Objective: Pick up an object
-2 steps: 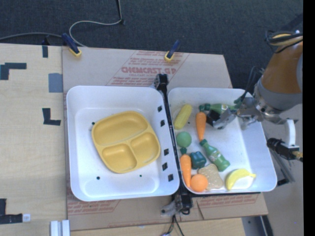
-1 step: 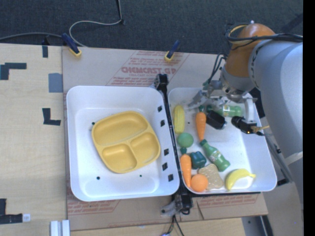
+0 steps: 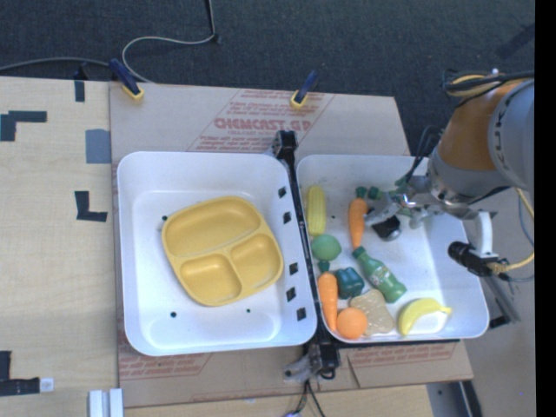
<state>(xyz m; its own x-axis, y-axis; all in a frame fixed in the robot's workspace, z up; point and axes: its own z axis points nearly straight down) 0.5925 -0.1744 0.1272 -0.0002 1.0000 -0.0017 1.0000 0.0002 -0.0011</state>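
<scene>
Yellow divided plate (image 3: 222,250) alone in left bin (image 3: 139,320); toy food crowding right bin's (image 3: 452,320) near side, far corner bare; gripper (image 3: 388,216) beside carrot (image 3: 357,221), finger state unclear

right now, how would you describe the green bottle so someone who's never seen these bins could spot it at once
Look in the right bin, the one crowded with toy food, not the one with the yellow tray. Near its middle, below the upper carrot and up-left of the banana, lies the bottle on its side, slanting. It is the only long green thing with a pale label; the other green pieces are round or blocky.
</scene>
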